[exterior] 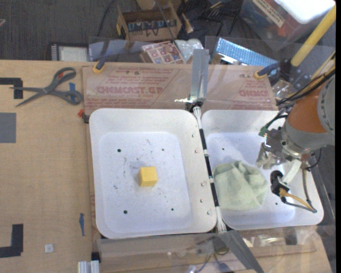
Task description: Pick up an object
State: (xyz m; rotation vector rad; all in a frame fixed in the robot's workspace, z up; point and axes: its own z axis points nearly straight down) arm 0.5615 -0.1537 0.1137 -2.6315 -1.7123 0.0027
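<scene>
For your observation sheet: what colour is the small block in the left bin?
Yellow; the block shows best in the camera view, on the white left bin.

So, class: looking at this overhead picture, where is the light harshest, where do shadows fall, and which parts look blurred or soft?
Camera view: the brightest glare is a blown-out white patch at the top right; the yellow block casts only a faint, soft shadow in the left bin, so lighting is diffuse; the end effector above the right bin looks slightly soft; the green cloth shows little texture.
</scene>
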